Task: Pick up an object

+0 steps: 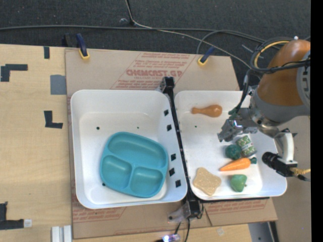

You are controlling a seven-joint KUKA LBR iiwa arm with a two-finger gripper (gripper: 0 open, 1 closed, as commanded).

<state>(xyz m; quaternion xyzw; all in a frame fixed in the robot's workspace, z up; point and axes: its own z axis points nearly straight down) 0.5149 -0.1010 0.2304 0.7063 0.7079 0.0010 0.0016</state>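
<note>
**Gripper low over the right bin, toys close beneath it**

A wooden bench carries a cardboard sheet [151, 72], clamped at its far edge, and on it two shallow white bins sit side by side. The left bin [83, 135] holds a blue divided plate [133, 164]. The right bin [202, 140] holds the toys: a chicken drumstick [208, 111] toward 12 o'clock, a slice of bread [207, 181] at 6 o'clock, a green pepper [238, 182] beside it, a carrot [235, 165] and a dark green broccoli [233, 151] toward 3 o'clock.

The arm [285, 82] reaches in from 3 o'clock, and the gripper [231, 130] hangs low near that side of the bin. How far it is open cannot be told from this angle, and nothing can be seen in its grasp.

The nearest toys lie just toward 5 o'clock of the gripper: the broccoli first, then the carrot beyond it, its long axis running roughly 3 to 9 o'clock. A pick there would likely need only a small shift that way. The drumstick lies farther off, toward 11 o'clock.
</note>
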